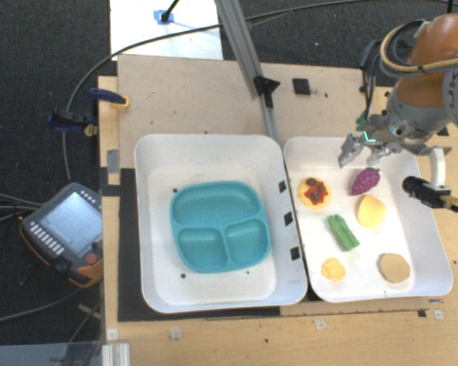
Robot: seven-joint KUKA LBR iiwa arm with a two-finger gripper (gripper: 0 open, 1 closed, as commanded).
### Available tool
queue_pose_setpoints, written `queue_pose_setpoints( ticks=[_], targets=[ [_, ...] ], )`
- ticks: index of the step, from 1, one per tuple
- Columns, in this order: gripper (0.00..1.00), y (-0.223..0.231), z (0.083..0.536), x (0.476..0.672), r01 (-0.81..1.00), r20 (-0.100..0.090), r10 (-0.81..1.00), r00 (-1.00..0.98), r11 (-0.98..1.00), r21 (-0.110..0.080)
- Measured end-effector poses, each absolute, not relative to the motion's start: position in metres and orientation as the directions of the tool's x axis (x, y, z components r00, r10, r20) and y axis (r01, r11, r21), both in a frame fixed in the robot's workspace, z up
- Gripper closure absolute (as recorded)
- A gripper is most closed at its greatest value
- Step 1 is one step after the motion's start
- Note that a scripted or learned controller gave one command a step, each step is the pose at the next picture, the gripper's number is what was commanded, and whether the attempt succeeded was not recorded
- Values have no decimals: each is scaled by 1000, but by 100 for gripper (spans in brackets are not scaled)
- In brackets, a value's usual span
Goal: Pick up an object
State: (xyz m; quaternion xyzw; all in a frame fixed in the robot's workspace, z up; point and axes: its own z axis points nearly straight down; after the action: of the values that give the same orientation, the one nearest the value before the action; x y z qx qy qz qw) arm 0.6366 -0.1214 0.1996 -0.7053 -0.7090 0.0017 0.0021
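No brand, label or writing is showing clearly enough to be read anywhere on the desk (191, 97) or on the things it is carrying.

The end effector (361, 155) is hanging over the far part of the right bin (435, 258), its two fingers spread apart with nothing between them. The left finger is reaching down toward the bin floor, well clear of the toys; the right finger is sitting just above the purple toy (365, 180).

The purple toy is lying in the far half of the right bin, its long axis running at a slant, the narrower end pointing toward the far right and the broader end toward the near left. Just beside it on the near side a yellow toy (371, 211) is resting. To the left a round red and yellow toy (314, 192) is lying near the bin's left wall. A green toy (342, 232) is lying in the middle, its long axis running from far left to near right. Nearer the front edge a small yellow piece (333, 269) and a tan round piece (395, 267) are sitting well apart.

In the left bin (156, 204) a teal divided plate (220, 226) is lying flat, its two smaller compartments toward the near side.

A handheld controller (63, 233) with a screen is lying off the desk on the left.
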Motion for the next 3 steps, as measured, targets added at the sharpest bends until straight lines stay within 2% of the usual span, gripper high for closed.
queue_pose_setpoints(
  ticks=[1, 2, 3],
  targets=[
    [0, -121, 201, 637, 1000, 0, 1000, -6, 6, -2],
    [0, -120, 156, 640, 1000, 0, 1000, -5, 5, -6],
    [0, -112, 109, 646, 1000, -1, 1000, -7, 7, -1]
  ],
)
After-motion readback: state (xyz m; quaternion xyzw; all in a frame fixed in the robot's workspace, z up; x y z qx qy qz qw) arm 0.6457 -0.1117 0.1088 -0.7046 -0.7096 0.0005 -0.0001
